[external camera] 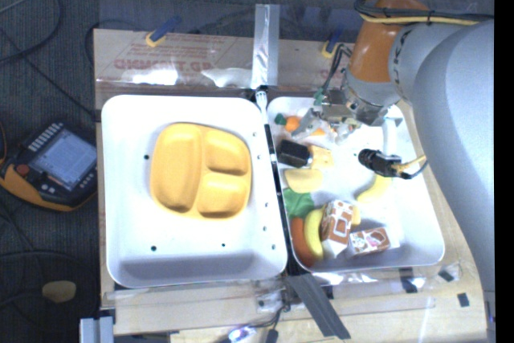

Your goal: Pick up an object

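Two white bins sit on the counter (120,52); the left bin (128,245) holds one yellow divided tray (201,169). The right bin (418,241) holds one toy pile (329,205) (two cartons, a banana among them); the end effector (333,116) hangs over its far end, grip unreadable.

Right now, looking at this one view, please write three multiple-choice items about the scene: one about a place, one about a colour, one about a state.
1. Where is the yellow tray?
A. left bin
B. right bin
C. on the floor

2. What colour is the band above the wrist?
A. blue
B. orange
C. green

3. Where is the gripper?
A. over the left bin
B. outside both bins
C. over the far end of the right bin

Answers: 1 A, the tray lies inside the left bin. 2 B, the band is plainly orange. 3 C, the gripper is at the right bin's far end, near small toys.
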Available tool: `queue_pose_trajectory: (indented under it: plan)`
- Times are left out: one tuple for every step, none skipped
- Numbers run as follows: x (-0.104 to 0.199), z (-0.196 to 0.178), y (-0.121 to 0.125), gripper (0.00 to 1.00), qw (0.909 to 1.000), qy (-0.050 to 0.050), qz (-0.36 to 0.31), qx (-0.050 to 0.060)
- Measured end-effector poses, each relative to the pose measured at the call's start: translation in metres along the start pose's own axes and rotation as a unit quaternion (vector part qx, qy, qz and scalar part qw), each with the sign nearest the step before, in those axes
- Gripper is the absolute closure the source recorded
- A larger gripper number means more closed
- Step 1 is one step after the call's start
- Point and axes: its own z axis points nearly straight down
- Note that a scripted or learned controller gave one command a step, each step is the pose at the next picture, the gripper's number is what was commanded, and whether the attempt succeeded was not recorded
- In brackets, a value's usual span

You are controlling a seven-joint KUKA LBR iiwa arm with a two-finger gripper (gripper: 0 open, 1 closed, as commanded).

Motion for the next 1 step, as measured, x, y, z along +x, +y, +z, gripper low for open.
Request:
queue_pose_trajectory:
  plan:
    - [0.0085, 0.0171, -0.0767, 0.00, 0.9949, -0.006, -0.098, -0.025]
